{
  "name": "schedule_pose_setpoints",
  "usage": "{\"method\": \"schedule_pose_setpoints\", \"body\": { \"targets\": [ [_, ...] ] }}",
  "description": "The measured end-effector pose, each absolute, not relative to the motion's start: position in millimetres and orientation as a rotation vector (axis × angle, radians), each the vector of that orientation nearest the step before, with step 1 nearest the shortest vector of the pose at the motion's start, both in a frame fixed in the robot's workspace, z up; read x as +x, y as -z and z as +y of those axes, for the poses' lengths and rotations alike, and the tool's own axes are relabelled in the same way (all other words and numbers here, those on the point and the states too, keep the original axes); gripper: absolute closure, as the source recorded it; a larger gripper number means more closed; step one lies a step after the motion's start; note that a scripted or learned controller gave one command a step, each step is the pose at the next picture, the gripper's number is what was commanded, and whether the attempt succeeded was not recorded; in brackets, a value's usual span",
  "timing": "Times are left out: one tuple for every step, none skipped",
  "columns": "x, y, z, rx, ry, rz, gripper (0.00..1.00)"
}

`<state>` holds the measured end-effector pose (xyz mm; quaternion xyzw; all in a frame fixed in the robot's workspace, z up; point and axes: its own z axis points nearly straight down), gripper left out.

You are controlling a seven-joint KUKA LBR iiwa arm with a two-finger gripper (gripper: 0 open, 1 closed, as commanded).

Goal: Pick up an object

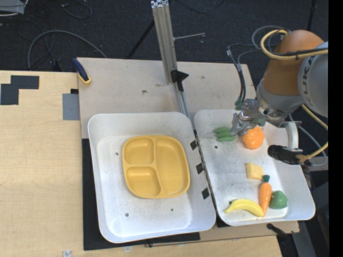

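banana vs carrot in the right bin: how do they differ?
The banana is yellow and curved; the carrot is orange with a green top and straight. The banana lies roughly crosswise along the bin's near edge; the carrot lies lengthwise, green end pointing away from that edge. The banana looks somewhat longer. Shared: both are toy foods in the near corner of the right bin, close together, away from the pincer.

Evenly lit from above, bright over both white bins (107,143) and the pale counter (37,159); dark and murky across the floor (80,20) behind. Soft, short shadows under the toys. Mild glare on the arm's orange band (292,58). Slightly grainy, reasonably sharp throughout.
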<state>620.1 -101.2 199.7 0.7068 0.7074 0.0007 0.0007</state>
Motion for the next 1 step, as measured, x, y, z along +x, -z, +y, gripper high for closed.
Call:
{"method": "schedule_pose_setpoints", "body": {
  "targets": [
    [620.4,-252.1,-102.5,2.22,-0.001,2.221,1.0]
  ]
}}
